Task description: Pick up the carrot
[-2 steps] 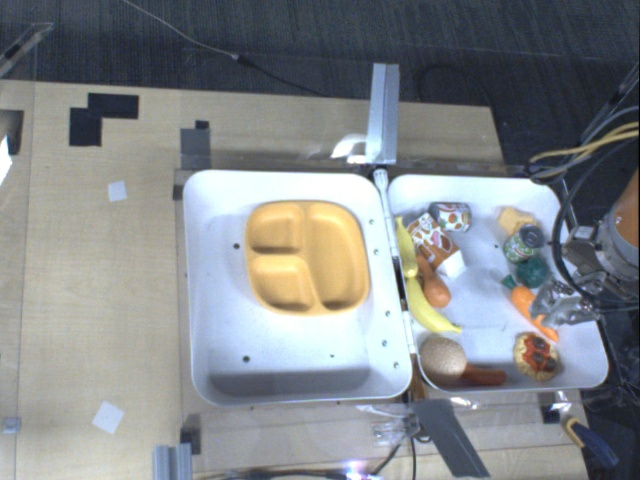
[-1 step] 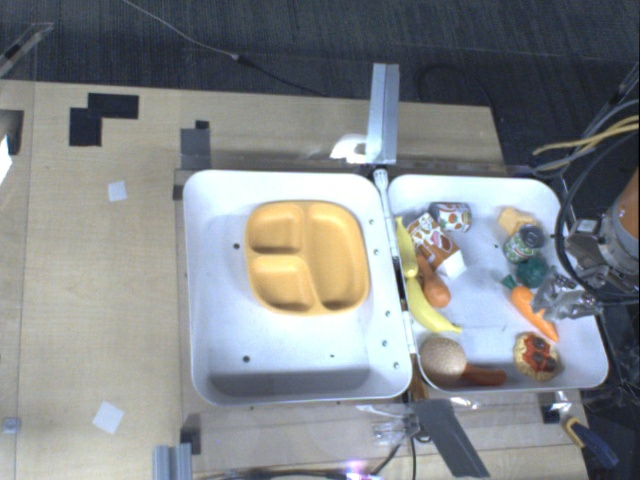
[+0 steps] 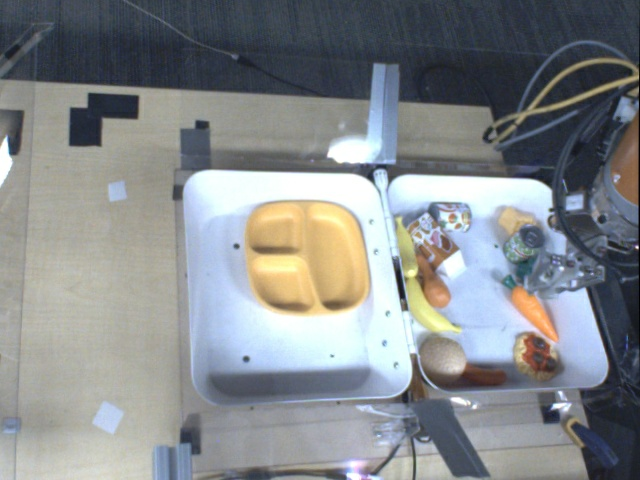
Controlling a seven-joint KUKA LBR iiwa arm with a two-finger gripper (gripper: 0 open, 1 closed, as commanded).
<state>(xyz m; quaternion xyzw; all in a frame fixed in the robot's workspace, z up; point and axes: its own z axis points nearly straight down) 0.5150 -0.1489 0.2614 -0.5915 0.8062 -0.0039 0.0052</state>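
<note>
Fingers of the gripper (image 3: 560,273) cannot be made out as spread or closed; the metal cluster sits at the right bin's (image 3: 575,196) three o'clock edge. An orange carrot (image 3: 535,313) lies just at its seven o'clock, pointing toward five. A good pick likely means descending centred on the carrot's middle, straddling its width, clear of the green-topped can (image 3: 522,246) at eleven.
</note>
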